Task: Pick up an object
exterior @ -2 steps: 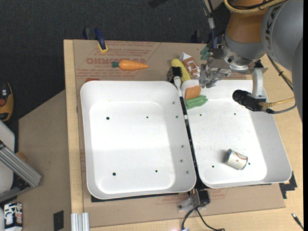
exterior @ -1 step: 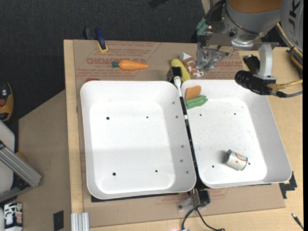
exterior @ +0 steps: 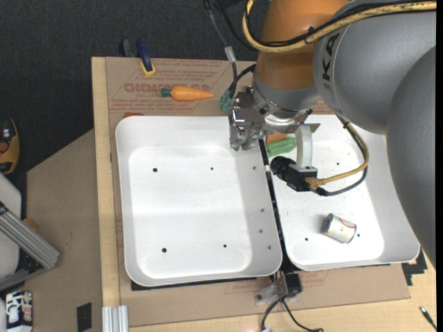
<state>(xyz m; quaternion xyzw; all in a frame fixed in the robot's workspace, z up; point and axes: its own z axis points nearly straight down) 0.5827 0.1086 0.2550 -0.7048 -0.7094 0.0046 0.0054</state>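
White cylinder lies loose in the right bin, well apart from the gripper. We cannot tell the jaw state; we judge the pick not yet made

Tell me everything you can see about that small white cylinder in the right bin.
The small white cylinder lies on its side on the floor of the right bin, toward the near end. It looks like pale plastic or paper, with a dark open end facing left and a small orange mark on top. Nothing touches it but the bin; the tool is well away.
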